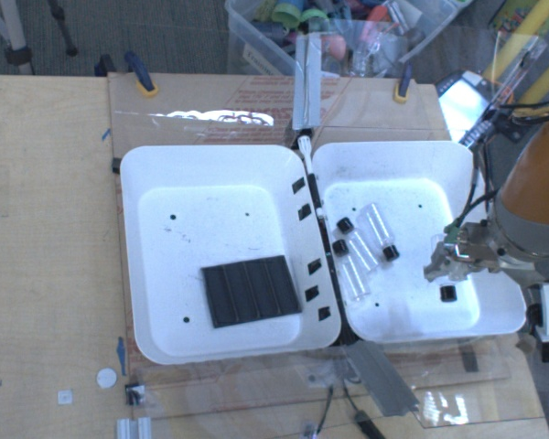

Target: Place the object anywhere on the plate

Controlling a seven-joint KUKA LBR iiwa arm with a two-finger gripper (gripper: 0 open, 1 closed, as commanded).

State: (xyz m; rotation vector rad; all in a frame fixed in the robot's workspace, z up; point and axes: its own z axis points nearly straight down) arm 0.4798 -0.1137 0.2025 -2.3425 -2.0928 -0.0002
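Clear tub of colourful toys (348, 12), blue-orange clamps (139, 73), bottle cap (106, 379)

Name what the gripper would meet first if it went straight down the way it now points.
Probably the small black piece just below the gripper, lying on the right bin floor; depth is unclear from this slanted view.

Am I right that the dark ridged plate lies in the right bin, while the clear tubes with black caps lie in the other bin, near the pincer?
Not quite. The camera view shows the dark ridged plate in the left bin; the clear tubes lie in the other bin, near the pincer.
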